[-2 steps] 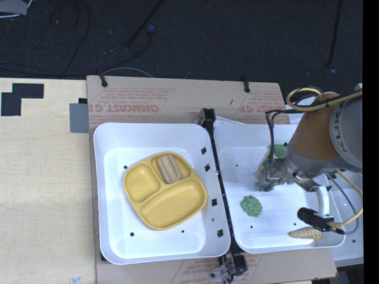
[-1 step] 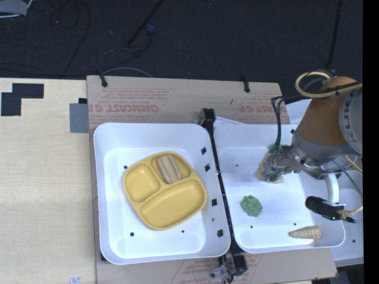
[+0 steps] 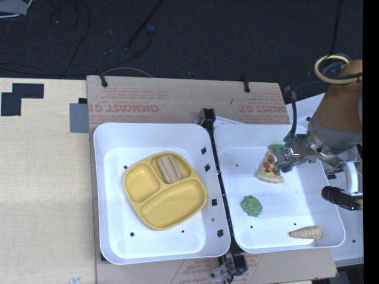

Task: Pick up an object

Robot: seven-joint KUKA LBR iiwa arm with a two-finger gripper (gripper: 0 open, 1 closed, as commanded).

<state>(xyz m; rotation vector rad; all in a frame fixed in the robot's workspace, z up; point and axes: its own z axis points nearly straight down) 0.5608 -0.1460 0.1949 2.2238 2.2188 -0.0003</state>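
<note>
Camera view: gripper (image 3: 286, 157) seen low in right bin (image 3: 308, 241), jaw state can't be told; pizza slice (image 3: 270, 168) lies just left of it, touching/nearly; long axis slanted, tip toward gripper.

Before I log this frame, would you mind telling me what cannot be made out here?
- gripper: small and dark in the camera view, against a green item beside the pizza slice; contact cannot be told.
- Green item: partly covered by the gripper, so its identity is unclear.
- Arm: cut off by the right edge.
</note>
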